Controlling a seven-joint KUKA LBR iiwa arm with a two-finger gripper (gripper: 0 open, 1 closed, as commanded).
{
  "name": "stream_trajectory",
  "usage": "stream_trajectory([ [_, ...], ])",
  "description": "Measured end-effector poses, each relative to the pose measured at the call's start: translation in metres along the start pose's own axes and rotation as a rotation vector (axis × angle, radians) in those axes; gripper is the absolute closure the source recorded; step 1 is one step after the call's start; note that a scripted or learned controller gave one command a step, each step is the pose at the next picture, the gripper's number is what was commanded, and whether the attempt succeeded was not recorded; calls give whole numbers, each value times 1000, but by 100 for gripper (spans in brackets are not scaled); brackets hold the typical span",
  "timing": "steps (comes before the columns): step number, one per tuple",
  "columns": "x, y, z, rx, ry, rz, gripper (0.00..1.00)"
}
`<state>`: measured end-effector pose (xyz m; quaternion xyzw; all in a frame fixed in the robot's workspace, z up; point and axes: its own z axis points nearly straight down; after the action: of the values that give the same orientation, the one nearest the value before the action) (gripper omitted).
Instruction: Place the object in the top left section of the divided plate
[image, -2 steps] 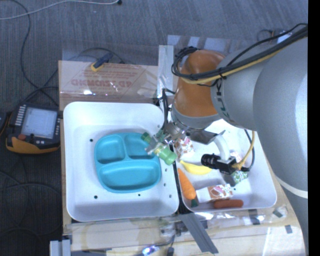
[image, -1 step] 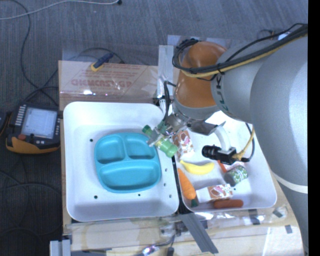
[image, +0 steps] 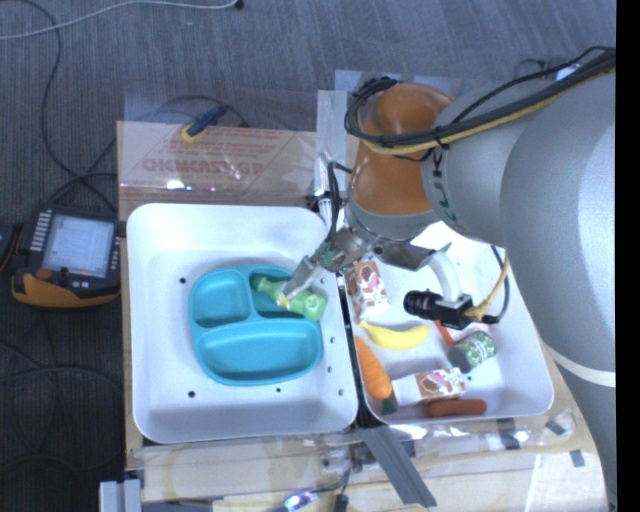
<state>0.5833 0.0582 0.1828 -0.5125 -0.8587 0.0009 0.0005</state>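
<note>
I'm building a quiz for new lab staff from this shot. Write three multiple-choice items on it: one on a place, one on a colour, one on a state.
1. Where does the divided plate lie?
A. left bin
B. right bin
C. on the floor

2. What colour is the plate?
A. red
B. blue
C. black

3. How does the green object stand with respect to the plate?
A. apart from it, among the toy food
B. over the plate's upper right section, at the gripper
C. under the plate

Key:
1 A, the plate rests inside the left bin.
2 B, it is bright blue against the white bin.
3 B, the green piece sits at the gripper's tip, above the plate's upper right part.
</note>
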Motion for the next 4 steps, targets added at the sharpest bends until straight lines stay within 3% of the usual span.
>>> stream_trajectory([
  [1,-25,-18,-117,-1,-4,194,0],
  [2,26,-38,-197,-1,-3,283,0],
  [3,15,-26,-251,-1,-3,546,0],
  [4,-62,11,-250,1,-4,515,0],
])
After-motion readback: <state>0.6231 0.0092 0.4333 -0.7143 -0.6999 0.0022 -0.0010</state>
